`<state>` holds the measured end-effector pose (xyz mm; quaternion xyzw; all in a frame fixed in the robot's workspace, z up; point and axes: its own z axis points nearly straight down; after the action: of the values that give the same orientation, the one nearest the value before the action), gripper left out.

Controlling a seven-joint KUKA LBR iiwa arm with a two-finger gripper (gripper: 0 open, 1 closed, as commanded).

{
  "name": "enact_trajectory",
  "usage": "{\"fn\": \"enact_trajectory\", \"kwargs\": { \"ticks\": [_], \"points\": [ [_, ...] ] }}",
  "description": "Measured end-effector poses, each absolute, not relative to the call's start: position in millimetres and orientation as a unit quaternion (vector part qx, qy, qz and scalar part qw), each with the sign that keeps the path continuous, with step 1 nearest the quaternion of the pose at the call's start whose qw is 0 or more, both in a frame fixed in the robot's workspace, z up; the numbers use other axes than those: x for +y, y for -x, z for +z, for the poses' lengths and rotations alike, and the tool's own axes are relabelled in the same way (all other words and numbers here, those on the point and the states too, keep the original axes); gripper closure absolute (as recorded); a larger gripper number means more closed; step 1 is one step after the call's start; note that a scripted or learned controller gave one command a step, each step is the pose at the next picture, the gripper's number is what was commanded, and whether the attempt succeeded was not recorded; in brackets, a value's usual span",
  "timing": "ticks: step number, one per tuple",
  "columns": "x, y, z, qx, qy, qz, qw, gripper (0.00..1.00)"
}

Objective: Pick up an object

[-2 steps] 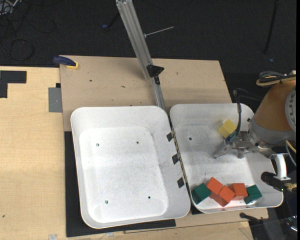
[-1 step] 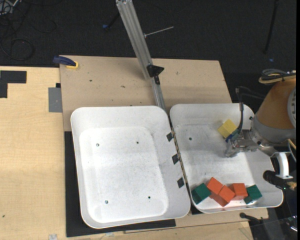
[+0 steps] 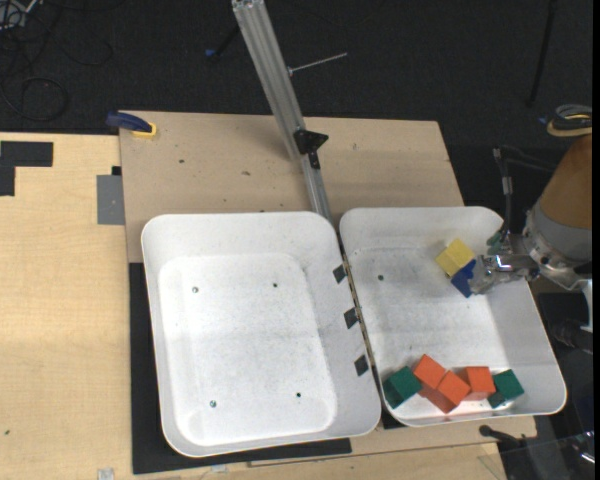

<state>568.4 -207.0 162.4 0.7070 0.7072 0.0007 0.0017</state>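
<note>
Left shallow white plastic bin (image 3: 180, 258) bare. Right white bin (image 3: 400, 238): yellow cube (image 3: 454, 257) touching blue block (image 3: 464, 279) at two o'clock; orange and green blocks (image 3: 450, 383) clustered at six. Metal gripper (image 3: 492, 267) just beside the blue block at three o'clock; finger state cannot be told.

- A pale wooden bench (image 3: 280, 163) stands against a dark floor (image 3: 130, 48) at the far side.
- Black cables (image 3: 20, 88) lie far left.
- A metal rail (image 3: 275, 78) slants across the bench.
</note>
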Motion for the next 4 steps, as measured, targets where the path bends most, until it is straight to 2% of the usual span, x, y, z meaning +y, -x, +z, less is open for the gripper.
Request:
{"fn": "enact_trajectory", "kwargs": {
  "ticks": [1,2,4],
  "points": [
    [-204.6,-566.9,225.3,0.708,-0.707,0.0011,0.002,1.0],
    [-206.7,-573.4,269.8,0.708,-0.707,0.0007,0.002,1.0],
    [-91.2,-567.4,257.5,0.709,-0.705,-0.0002,-0.002,1.0]
  ]
}}
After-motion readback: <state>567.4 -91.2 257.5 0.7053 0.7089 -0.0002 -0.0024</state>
